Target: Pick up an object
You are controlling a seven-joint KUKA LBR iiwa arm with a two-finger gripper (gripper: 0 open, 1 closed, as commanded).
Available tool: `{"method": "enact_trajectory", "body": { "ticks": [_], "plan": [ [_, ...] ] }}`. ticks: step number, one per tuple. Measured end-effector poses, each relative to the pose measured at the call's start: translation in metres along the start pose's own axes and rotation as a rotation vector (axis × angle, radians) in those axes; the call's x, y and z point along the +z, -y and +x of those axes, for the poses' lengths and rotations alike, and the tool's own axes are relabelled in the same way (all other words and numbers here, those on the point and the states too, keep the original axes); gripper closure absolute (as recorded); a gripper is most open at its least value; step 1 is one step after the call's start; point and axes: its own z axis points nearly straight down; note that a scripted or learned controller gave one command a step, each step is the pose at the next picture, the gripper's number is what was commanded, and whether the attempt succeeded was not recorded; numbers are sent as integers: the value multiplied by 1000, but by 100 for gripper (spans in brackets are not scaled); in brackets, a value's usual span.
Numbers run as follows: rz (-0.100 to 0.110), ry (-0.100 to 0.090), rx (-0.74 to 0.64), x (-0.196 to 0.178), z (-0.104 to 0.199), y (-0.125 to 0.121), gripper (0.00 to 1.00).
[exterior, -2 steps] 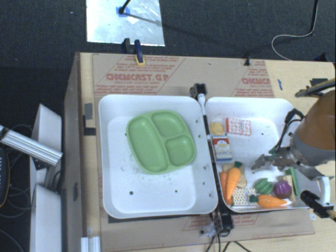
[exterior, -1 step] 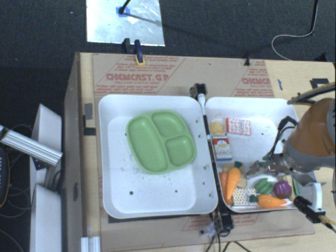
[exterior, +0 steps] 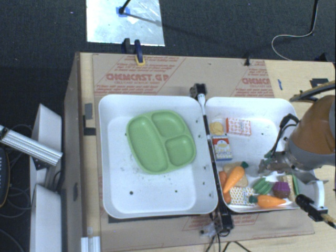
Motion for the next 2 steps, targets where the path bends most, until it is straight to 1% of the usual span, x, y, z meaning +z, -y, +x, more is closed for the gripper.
{"method": "enact_trajectory", "body": {
  "ticks": [1,2],
  "plan": [
    [0,0,0,0,0,0,0],
    [-3,1,-1,-10,0,-1,100]
  ]
}}
